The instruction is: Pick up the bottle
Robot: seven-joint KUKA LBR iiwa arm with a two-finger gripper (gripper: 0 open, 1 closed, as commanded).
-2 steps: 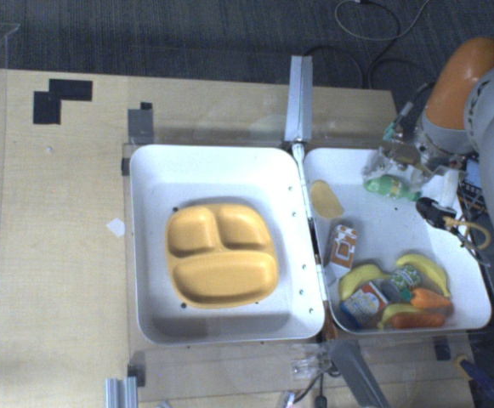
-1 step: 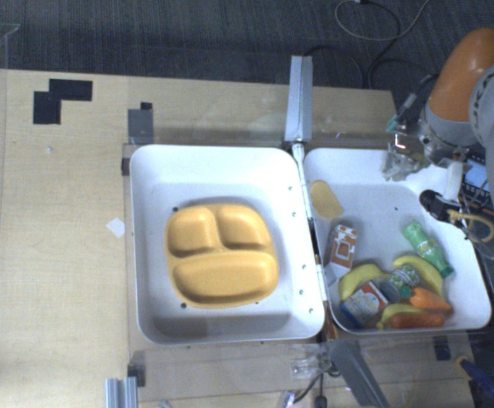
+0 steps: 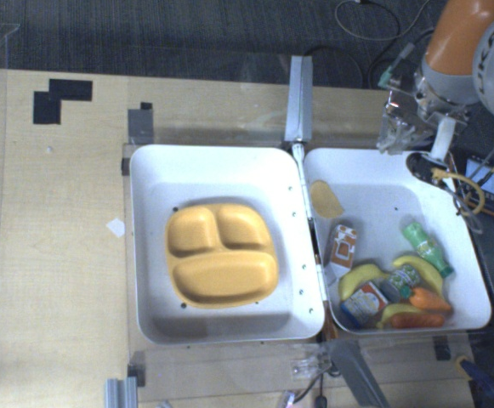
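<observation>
1. Camera view puts the gripper (image 3: pixel 397 133) above the right bin's (image 3: pixel 374 170) far rim, fingers apart, pinching nothing.
2. Green bottle (image 3: pixel 425 247) lies near that bin's right wall, beside a banana (image 3: pixel 361 275); ungrasped.
3. Judged: approach, descent, grasp and lift remain.

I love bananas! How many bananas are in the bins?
2. One banana curves in the right bin's near half, beside the small carton. Another banana lies under the green bottle. The pile of things could hide more.
</observation>
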